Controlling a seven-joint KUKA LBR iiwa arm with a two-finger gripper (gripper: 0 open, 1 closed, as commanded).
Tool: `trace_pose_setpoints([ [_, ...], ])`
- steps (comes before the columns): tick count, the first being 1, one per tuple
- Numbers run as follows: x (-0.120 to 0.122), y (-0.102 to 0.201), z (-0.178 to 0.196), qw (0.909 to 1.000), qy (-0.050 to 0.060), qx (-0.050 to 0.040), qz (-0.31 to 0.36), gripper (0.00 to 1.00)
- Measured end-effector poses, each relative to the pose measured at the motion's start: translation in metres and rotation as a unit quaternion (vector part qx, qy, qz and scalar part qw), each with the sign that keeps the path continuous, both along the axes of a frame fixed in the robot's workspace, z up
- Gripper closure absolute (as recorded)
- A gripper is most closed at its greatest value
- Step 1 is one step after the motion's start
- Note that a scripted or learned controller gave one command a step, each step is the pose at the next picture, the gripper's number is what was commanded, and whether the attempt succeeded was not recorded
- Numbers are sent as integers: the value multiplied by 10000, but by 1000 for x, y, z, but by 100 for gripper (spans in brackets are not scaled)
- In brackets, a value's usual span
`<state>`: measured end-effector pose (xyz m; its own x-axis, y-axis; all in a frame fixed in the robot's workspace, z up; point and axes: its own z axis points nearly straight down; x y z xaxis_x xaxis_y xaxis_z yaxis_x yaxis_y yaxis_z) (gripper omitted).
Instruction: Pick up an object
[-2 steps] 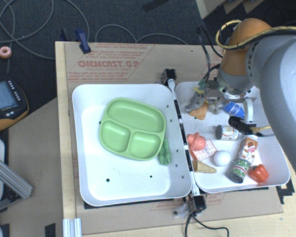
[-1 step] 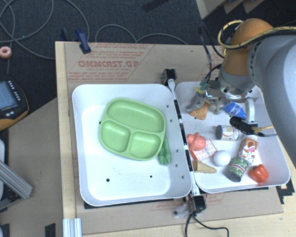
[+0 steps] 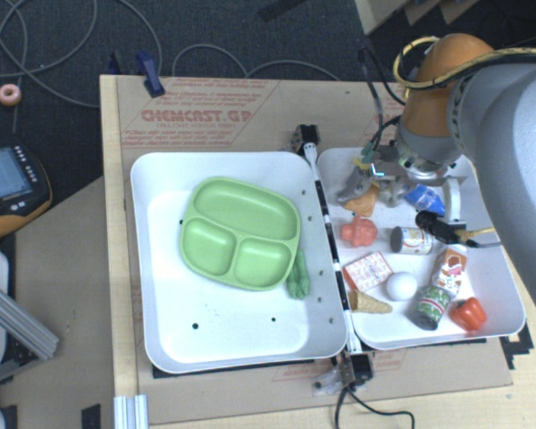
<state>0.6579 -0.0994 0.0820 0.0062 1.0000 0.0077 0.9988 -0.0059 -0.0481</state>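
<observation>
Gripper [image 3: 375,184] low in right bin [image 3: 505,324] — finger state indiscernible; orange item [image 3: 363,204], blue item [image 3: 425,197] crowd it.

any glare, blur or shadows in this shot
Camera view: lighting is even and soft; the white bins look bright, nearly washed out, with faint shadow under the green plate. The grey arm, closest to the lens, looks soft and oversized; small items such as the white ball stay reasonably sharp.

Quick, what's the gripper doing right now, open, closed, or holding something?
Gripper: low in the right bin, at an orange-tan toy; open or closed cannot be told, and no grasp is visible.
</observation>
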Motion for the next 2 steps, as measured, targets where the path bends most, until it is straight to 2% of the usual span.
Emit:
trace_pose_setpoints([
  [1,0,2,0,10000,-5,-19,-10,0],
  [2,0,0,0,10000,-2,2,-1,0],
])
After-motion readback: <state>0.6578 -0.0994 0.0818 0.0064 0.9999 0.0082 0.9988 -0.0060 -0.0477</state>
